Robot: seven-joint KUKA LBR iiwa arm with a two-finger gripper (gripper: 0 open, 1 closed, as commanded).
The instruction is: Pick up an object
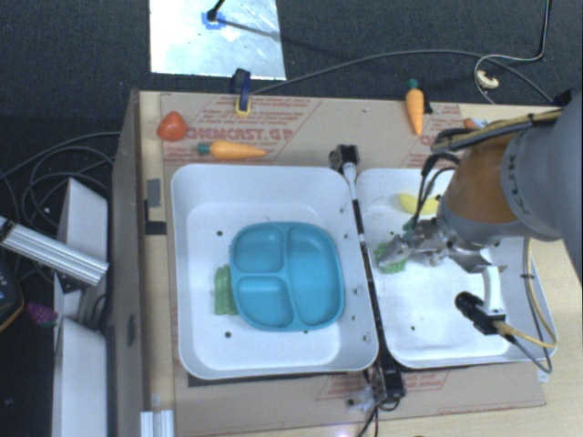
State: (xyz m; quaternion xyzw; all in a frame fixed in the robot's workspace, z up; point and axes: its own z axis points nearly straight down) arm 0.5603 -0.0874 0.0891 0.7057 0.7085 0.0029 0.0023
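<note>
The arm reaches into the right bin, its gripper low over a small green object that lies near the divider between the two bins. Whether the gripper is clenched or released cannot be told here: the wrist and its cabling blur into the object, and nothing shows clearly as grasped.

What could go wrong: the green object sits close to the divider, so a descent slightly off toward it may strike the bin wall or pin the object against it rather than enclose it. The object looks small, soft-edged and irregular, perhaps leafy plastic, and could squirt sideways on the slick white floor as the gripper closes. A yellow piece lies just behind the gripper, farther from the divider, and a sweep could knock it.

Materials: both bins are shallow, glossy white plastic with rounded corners. The left bin, on the divider's other side, carries a smooth turquoise tray with three compartments, and a pale green strip touches the tray's far edge. Toy carrots of shiny orange plastic rest on the brown cardboard worktop beyond the bins.
</note>
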